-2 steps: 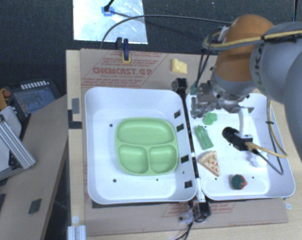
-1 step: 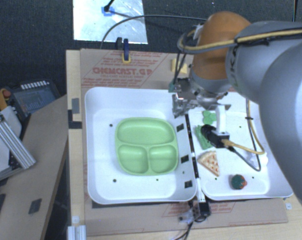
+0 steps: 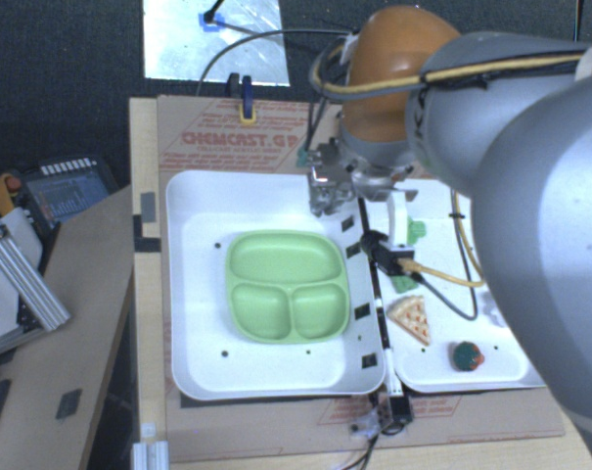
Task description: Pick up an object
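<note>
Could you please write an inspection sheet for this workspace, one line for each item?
Surface: two shallow white bins, the left bin and the right bin, side by side on a brown cardboard sheet.
Job's things: pale green three-compartment plastic tray in the left bin; pizza-slice toy, small round green and orange toy and green pieces in the right bin.
Clutter: nothing seen.
Gripper: gripper over the far right part of the left bin; nothing visible between its fingers.
Cables: yellow cable and black cable over the right bin.
Surroundings: shiny metal sheet behind; handheld control pendant at left.
</note>
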### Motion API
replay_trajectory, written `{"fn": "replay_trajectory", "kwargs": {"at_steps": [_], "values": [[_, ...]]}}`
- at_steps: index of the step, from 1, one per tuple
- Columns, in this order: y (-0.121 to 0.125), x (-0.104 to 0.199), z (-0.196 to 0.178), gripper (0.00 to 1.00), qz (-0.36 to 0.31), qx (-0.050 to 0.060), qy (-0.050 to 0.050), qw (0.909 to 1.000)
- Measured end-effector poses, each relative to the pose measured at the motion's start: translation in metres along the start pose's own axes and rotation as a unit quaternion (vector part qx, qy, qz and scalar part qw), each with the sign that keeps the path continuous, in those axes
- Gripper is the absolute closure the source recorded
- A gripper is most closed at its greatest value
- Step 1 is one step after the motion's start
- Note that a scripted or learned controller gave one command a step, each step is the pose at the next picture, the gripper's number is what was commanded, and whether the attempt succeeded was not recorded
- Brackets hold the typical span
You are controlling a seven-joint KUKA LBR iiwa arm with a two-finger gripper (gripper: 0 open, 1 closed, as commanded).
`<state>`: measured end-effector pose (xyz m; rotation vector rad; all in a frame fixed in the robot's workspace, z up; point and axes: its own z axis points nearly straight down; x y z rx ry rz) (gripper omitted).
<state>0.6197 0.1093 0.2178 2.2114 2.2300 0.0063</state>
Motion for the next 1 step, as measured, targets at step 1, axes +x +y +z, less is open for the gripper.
{"fn": "replay_trajectory", "kwargs": {"at_steps": [1], "values": [[-0.0007, -0.0027, 0.0007, 0.00, 0.002, 0.001, -0.001, 1.0000]]}}
